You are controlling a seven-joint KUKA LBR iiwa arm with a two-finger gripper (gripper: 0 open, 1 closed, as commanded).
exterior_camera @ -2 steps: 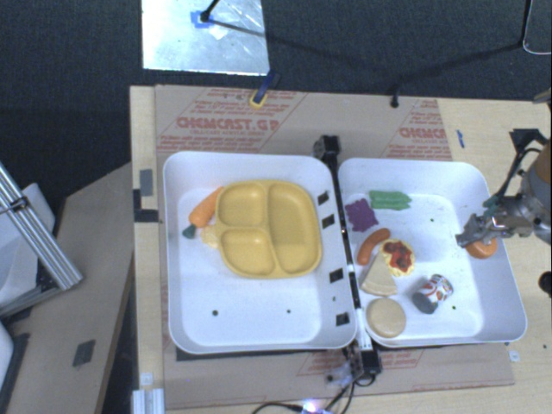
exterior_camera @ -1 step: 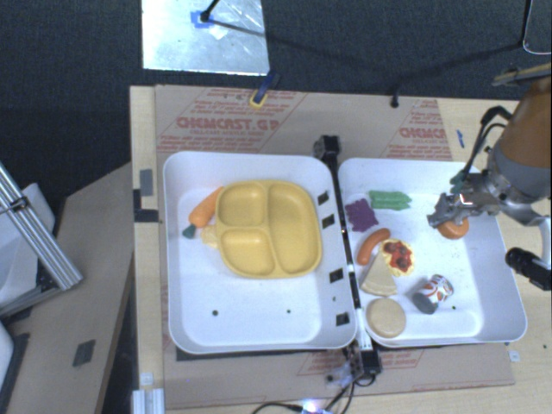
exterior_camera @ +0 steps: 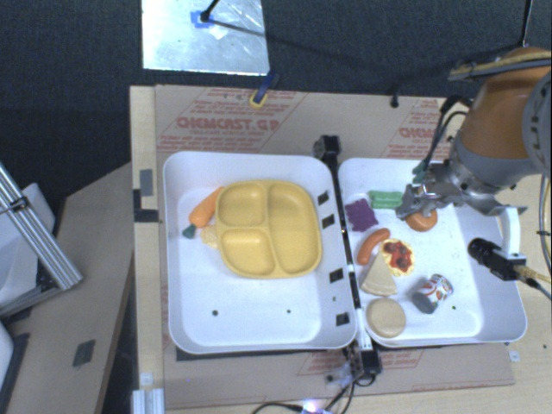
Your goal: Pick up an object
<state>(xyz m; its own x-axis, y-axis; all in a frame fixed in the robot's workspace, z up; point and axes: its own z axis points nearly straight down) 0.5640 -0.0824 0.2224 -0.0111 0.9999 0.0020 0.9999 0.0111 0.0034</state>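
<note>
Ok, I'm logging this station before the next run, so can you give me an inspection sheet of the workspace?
Surface: two white bins side by side, left bin and right bin, on a cardboard sheet.
Job's things: in the right bin a purple piece, green piece, sausage, pizza slice, sandwich wedge, round bun, can, orange piece.
Clutter: yellow divided plate and carrot in the left bin.
Grippers: gripper low over the orange piece.
Cables: black cables behind the bench.
Surroundings: metal plate on dark carpet.
</note>
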